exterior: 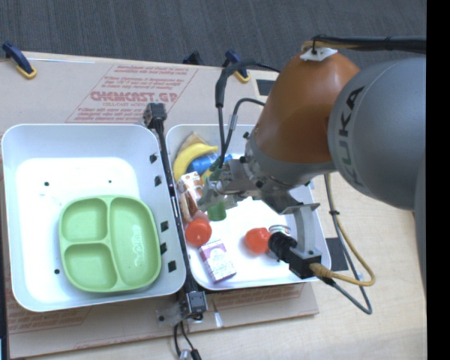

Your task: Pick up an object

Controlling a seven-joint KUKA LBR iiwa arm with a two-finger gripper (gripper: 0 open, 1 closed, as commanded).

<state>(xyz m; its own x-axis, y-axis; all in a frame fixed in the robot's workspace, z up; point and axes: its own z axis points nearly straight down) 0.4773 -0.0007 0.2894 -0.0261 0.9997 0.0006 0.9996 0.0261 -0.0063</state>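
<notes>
Gripper (pixel 212 195): positioned low over the left part of the right bin (pixel 304 274), at the end of the arm (pixel 337 118) that reaches in from the right. Whether the fingers are spread or closed cannot be told; the wrist housing and cabling mask them, and nothing is seen held between them.

Directly beneath and beside the gripper: a small green object (pixel 217 213), apparently touching or just under the tool, with a red ball (pixel 198 232) just below-left of it. Either is the likely target (judgement only).

Handling assessment: the green piece looks small, light and rigid, probably smooth plastic, so it may slip; a grip across its narrow width is advised. The red ball is round and liable to roll away from a closing finger.

Further out in the same bin: a yellow banana (pixel 191 158) at the top, a small printed box (pixel 218 260) near the front wall, and a second red-orange object (pixel 256 239) to its right.

The left bin (pixel 30 156) holds a green divided tray (pixel 109 244), well apart from the gripper.
</notes>
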